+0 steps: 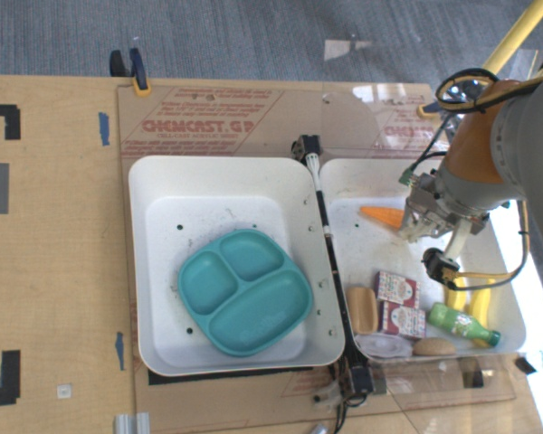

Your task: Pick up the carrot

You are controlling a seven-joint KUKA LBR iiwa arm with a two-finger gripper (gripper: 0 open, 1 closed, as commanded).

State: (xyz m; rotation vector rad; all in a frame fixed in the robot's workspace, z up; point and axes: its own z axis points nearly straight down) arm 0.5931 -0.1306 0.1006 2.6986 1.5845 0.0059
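The carrot (382,215) lies in the right bin (344,183), near its back wall, with the gripper (414,226) just at its thick end — I cannot tell its state. The carrot looks like a light, stiff, smooth toy — probably best taken across its thick middle.

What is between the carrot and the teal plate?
The black divider where the two white bins meet, seen from the overhead camera. The carrot lies in the right bin, the teal plate in the left.
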